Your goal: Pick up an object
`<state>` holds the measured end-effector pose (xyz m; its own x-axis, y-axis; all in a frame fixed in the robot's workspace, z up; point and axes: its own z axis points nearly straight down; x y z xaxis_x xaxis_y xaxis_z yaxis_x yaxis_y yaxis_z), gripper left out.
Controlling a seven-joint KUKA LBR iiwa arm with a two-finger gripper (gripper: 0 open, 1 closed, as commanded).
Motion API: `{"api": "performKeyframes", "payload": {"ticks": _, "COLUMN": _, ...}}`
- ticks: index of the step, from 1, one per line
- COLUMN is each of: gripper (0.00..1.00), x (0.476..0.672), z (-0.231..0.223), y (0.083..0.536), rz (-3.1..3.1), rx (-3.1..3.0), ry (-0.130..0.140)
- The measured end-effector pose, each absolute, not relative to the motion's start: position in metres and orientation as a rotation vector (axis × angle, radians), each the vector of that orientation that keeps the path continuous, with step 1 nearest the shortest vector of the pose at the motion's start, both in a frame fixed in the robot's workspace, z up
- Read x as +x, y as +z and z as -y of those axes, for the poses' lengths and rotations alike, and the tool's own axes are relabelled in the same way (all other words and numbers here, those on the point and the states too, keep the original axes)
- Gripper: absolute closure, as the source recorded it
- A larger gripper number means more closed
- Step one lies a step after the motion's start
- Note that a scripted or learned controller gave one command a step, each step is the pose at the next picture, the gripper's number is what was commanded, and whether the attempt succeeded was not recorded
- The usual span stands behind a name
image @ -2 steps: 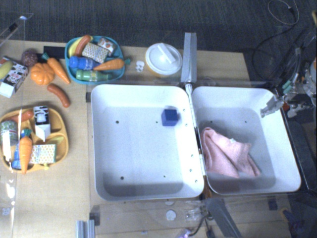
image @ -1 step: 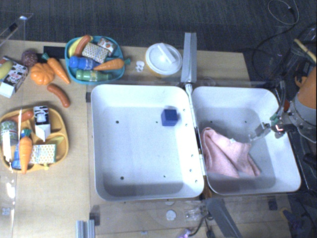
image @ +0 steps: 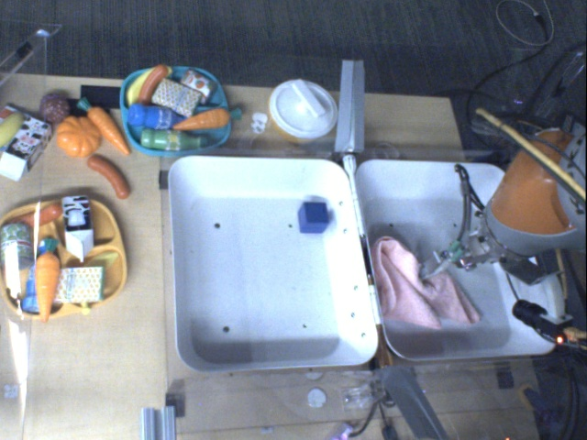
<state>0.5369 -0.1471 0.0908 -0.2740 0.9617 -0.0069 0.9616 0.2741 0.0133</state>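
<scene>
A pink cloth [image: 413, 291] lies crumpled in the right bin [image: 413, 191], against its left wall. My gripper [image: 448, 259] is low in that bin, right at the cloth's upper right edge and seemingly touching it. The grey arm with its orange band [image: 530, 198] comes in from the right above the bin. A small blue cube [image: 315, 216] rests in the left bin [image: 229, 319], toward its back right, far from the gripper.
A metal divider post [image: 348, 108] stands between the bins at the back. Behind the bins are a white lidded bowl [image: 302, 108] and a blue bowl of toy food [image: 176, 110]. A yellow tray of toy food [image: 62, 257] sits at the left. Cables run at the right.
</scene>
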Motion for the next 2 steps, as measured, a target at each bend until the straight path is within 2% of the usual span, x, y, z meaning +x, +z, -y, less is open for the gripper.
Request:
{"api": "performKeyframes", "payload": {"ticks": 1, "gripper": 0.0, "x": 0.525, "z": 0.109, "y": 0.091, "rz": -2.589, "rx": 1.749, "ry": 0.011}}
{"api": "performKeyframes", "payload": {"ticks": 2, "gripper": 1.0, "x": 0.528, "z": 0.108, "y": 0.104, "rz": -2.583, "rx": 1.745, "ry": 0.018}}
